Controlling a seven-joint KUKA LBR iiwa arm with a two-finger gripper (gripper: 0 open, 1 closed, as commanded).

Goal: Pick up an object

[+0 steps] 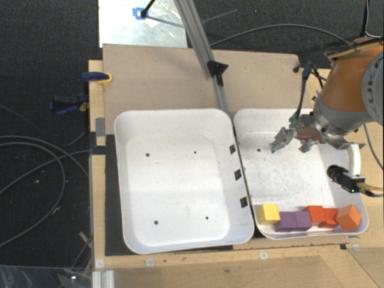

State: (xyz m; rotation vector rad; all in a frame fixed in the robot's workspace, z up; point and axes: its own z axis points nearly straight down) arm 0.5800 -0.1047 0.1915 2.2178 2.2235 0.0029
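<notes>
My gripper (292,143) hangs over the upper middle of the right bin (282,179), fingers spread apart and nothing between them. Along the bin's front wall lie several blocks: a yellow block (268,213), a purple block (293,221), a red-orange block (320,215) and an orange block (349,218) in the front right corner. The gripper is well behind the row of blocks, apart from all of them.
The left bin (177,179) sits beside the right one, with black clips (238,174) along the shared edge. A slanted metal pole (198,35) crosses the back of the bench. Cables and a black connector (339,176) hang by the arm.
</notes>
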